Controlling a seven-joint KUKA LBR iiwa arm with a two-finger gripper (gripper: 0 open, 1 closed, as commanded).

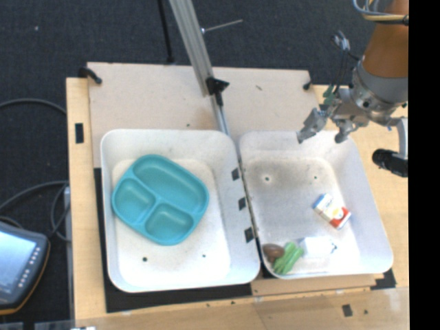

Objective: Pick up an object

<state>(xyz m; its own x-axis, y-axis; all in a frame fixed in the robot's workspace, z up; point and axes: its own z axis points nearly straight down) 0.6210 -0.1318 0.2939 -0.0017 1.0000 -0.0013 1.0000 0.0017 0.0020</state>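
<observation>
Small white-and-red carton (332,210) lies at four o'clock in your right white bin (357,163); your pincer (321,131) hangs spread and empty over that bin's twelve o'clock rim.

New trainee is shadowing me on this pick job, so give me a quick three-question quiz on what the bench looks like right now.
1. True or false: the teal divided tray lies in the left bin.
2. Which item lies nearest the right bin's front left corner? A) white and red carton B) brown object C) the tray
3. Fill in: the gripper hangs over the right bin's ____ edge, fingers apart and holding nothing.

Key: 1 true; 2 B, with a green item beside it; 3 far.
</observation>
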